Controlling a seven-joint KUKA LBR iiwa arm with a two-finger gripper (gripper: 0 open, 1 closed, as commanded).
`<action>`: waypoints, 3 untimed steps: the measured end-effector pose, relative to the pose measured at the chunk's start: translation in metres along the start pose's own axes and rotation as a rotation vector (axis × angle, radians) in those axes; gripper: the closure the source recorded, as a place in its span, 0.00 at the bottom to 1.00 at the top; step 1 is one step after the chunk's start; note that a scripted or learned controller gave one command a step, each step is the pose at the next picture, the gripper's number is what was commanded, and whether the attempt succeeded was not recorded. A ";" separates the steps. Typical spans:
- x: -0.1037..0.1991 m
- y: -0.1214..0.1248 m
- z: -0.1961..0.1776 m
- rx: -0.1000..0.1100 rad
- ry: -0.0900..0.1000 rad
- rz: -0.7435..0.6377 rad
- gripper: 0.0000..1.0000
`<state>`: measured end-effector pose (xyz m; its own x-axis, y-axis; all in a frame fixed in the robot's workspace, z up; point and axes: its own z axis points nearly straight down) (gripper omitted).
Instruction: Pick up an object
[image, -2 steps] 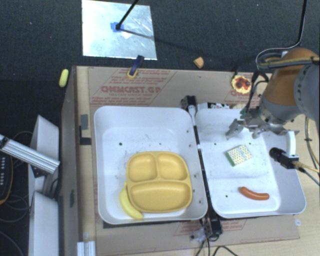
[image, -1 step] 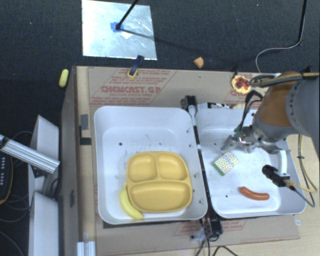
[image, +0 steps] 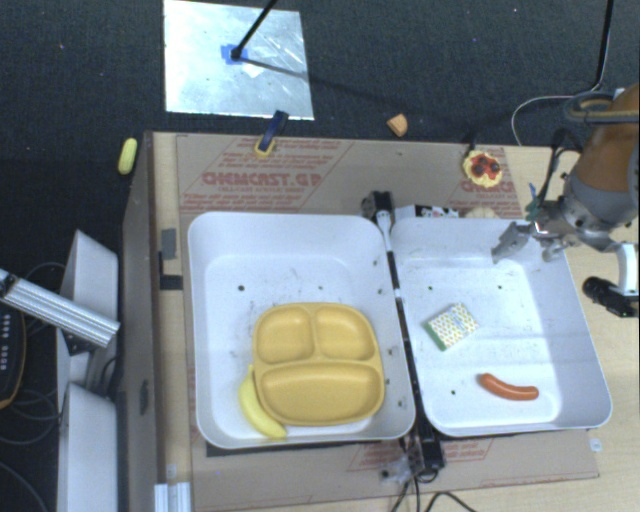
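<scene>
So the hand is sitting at the upper right of the frame, over the top edge of the right bin, and its fingers look spread fairly wide with nothing between them. It's tilted toward the bin's upper corner, well apart from anything you could actually grab. Behind it the grey arm with its orange band comes in from the right edge.

Moving out from there, the right bin has 2 candidates: a small checkered sponge-like block near the bin's middle left, and an orange hot dog lower down toward the bottom edge. They sit apart from each other, both lying flat on the bin floor.

Further left, the left bin holds a yellow divided plate with 3 compartments, and a banana tucked right against its lower left corner, touching it as far as I can tell.

Up on the desk near the top right sits a little toy pizza, outside both bins.

Progress-wise, I'd say basically nothing is done yet: no object is lifted, none is in the fingers. Left to do is picking a target, coming down over it, closing and lifting. The sponge block looks like the closest bet.
</scene>
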<state>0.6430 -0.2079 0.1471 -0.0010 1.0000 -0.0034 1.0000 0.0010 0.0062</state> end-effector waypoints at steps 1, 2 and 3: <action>0.076 -0.027 0.020 0.005 0.005 -0.003 0.00; 0.095 -0.043 0.020 0.005 0.003 -0.003 0.00; 0.105 -0.078 0.061 0.007 0.004 0.000 0.00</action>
<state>0.5653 -0.1031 0.0857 -0.0014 1.0000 0.0005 1.0000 0.0014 -0.0008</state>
